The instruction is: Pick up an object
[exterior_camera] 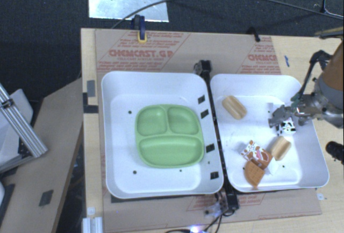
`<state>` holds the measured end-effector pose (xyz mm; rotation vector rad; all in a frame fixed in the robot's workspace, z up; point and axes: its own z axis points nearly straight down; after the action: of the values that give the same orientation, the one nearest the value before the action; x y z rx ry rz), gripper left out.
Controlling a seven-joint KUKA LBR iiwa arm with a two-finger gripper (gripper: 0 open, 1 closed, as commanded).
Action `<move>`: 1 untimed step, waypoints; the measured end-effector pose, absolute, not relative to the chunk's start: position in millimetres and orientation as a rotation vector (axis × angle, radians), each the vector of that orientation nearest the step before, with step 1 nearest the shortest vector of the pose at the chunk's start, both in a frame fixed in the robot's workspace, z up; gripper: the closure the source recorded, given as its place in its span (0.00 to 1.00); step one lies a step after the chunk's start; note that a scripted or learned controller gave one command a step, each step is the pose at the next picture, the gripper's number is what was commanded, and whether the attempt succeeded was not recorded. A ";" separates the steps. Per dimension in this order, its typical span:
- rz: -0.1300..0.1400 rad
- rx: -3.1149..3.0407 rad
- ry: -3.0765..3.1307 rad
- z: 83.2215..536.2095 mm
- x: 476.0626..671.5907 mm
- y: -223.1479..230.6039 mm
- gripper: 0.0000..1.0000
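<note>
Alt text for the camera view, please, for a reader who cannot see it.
The gripper hovers in the right bin near a small black-and-white object, with two bread rolls and packets nearby. A green divided plate sits in the left bin.

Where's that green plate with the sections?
The green divided plate lies in the middle of the left bin, across the divider from the right bin's food items.

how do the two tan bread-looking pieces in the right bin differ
The upper bun lies alone near the bin's left wall, its long axis running down to the right; the lower bun tilts the other way and sits right below the gripper. The upper bun looks slightly pinker, the lower bun paler tan. Both are small rounded oblong pieces lying flat in the right bin.
</note>
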<state>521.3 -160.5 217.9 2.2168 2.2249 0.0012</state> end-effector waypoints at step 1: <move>-0.001 2.221 2.224 157.1 527.2 -158.7 0.00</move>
<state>527.2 -158.7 157.1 2.2213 2.2242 -0.0012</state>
